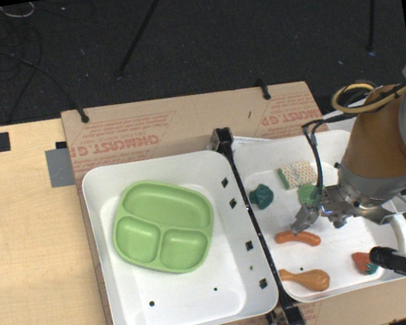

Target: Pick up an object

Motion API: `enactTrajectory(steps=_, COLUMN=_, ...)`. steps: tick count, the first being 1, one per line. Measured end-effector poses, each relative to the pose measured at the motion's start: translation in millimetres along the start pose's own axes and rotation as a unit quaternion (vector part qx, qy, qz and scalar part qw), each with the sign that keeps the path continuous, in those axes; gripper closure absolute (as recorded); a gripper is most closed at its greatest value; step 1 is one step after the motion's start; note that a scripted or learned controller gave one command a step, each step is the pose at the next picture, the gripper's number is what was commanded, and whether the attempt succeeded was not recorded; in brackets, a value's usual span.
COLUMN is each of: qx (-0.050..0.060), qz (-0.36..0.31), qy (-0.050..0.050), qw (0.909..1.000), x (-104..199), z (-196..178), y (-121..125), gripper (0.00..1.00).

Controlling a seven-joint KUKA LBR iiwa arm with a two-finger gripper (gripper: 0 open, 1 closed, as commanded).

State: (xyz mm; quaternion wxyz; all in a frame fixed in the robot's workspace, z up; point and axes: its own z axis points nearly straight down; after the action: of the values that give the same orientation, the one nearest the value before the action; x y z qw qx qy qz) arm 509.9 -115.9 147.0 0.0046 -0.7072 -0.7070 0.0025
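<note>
Clearly we see the right bin (324,147) first, then our gripper (310,216) hovering low inside it, fingers spread and holding nothing. Just below lies the orange carrot-like toy (299,238), long axis running left-right across the bin.

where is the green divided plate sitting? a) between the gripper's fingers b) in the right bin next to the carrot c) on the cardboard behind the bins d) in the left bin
d: the green divided plate lies flat in the left bin, while the gripper works over the right bin.
</note>
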Motion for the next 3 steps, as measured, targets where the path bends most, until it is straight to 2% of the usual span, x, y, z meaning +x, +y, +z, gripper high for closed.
enactTrajectory(steps=1, qx=-0.001, qz=0.0, qy=0.0, qw=1.0, x=1, z=54, y=-1, gripper=0.0)
enactTrajectory(steps=2, qx=-0.001, qz=0.002, qy=0.0, qw=1.0, x=-1, z=41, y=-1, gripper=1.0)
enactTrajectory(steps=3, qx=-0.006, qz=0.002, qy=-0.002, qw=1.0, x=-10, z=-16, y=-6, gripper=1.0)
